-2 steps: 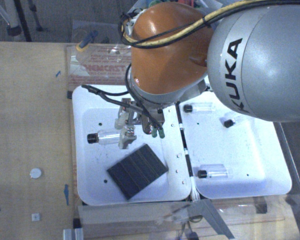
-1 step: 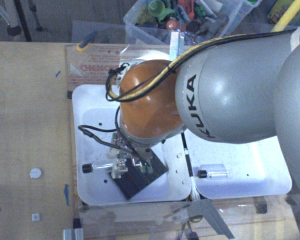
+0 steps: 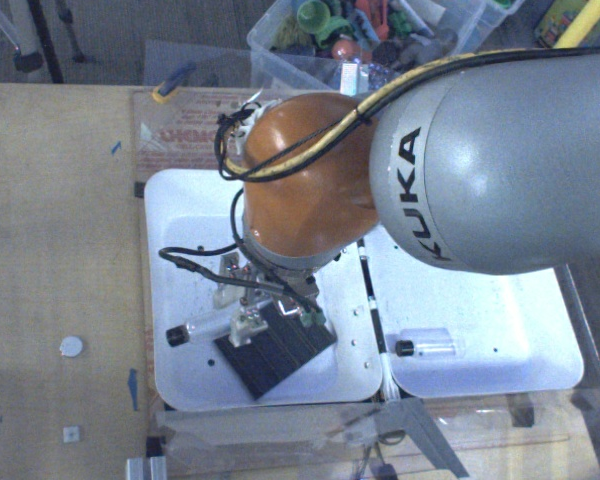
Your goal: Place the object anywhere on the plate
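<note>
A dark square plate lies tilted in the front of the left bin. A clear vial with a black cap lies just left of the plate, its cap end pointing left. My gripper hangs low over the plate's left corner, right at the vial's far end. Whether it touches the vial is hidden by the wrist hardware. A second clear vial with a black cap lies in the right bin.
The grey arm and its orange band cover the back of both bins. A clear box of toys stands behind the bench. A small white disc lies on the wooden bench at left.
</note>
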Controlling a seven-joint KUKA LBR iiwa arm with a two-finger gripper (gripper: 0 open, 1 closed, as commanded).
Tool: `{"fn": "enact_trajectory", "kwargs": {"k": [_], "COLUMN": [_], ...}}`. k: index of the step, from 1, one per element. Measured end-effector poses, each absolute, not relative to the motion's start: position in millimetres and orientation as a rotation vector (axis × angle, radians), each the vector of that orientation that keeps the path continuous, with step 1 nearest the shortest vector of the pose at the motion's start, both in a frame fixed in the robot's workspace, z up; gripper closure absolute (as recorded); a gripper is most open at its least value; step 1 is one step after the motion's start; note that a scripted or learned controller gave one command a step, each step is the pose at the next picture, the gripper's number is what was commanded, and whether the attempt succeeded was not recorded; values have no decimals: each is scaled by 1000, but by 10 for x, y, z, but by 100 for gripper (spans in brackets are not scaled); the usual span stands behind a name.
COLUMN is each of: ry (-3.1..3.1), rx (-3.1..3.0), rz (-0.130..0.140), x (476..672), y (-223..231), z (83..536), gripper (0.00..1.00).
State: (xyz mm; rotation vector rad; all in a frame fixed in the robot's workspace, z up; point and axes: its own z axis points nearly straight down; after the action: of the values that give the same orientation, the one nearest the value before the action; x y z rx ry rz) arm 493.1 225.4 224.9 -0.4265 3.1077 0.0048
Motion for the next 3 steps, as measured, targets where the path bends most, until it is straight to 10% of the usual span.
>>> {"fn": "enact_trajectory", "kwargs": {"k": [2, 3], "ry": [2810, 2810], "rx": [-1389, -1389], "rz": [4, 4], "x": [4906, 4906], "y": [2122, 2120], "z": [2386, 2387], "gripper": [100, 0]}}
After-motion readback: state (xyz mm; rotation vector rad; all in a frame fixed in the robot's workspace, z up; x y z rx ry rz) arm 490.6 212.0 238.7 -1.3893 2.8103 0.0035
